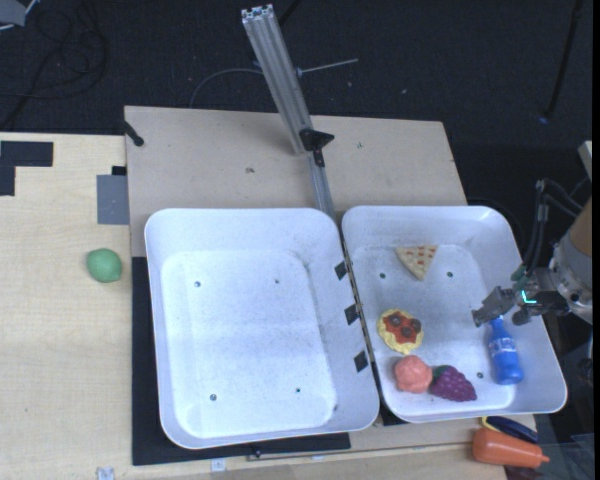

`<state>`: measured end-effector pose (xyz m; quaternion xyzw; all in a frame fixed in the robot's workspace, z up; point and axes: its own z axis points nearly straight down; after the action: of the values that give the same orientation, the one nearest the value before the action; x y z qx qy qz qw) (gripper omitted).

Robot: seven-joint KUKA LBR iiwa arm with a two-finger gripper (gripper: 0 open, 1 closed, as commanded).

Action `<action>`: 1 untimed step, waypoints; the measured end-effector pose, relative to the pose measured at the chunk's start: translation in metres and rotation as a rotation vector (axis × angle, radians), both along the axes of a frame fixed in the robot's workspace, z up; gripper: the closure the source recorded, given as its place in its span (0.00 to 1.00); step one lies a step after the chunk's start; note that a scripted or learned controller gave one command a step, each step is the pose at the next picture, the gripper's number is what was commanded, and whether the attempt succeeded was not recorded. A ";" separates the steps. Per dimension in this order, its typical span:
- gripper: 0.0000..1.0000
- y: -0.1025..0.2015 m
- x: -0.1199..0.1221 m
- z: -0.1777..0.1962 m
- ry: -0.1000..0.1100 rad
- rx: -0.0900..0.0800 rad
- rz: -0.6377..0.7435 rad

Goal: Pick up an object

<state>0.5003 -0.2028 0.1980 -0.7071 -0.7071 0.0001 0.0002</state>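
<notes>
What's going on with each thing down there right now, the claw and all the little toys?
gripper: open, over the right bin's right side, above the bottle
blue bottle: lying in the right bin, not held
pizza slice: lying flat
yellow toy: resting loose
orange-pink toy: touching the purple grapes
green ball: on the bench, outside the bins

Pincer (502, 313) over blue bottle (504, 356) in rt bin (540, 400).

- The two shallow white plastic bins (242, 230) under me look matt and faintly speckled.
- The pale wooden bench top (40, 308) looks smooth.
- The far ribbed grey metal rail (278, 78) shines dully.
</notes>
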 end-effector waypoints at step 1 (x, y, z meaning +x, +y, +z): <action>0.00 0.000 0.000 0.000 0.000 0.000 0.000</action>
<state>0.5003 -0.2028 0.1979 -0.7071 -0.7071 0.0002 0.0002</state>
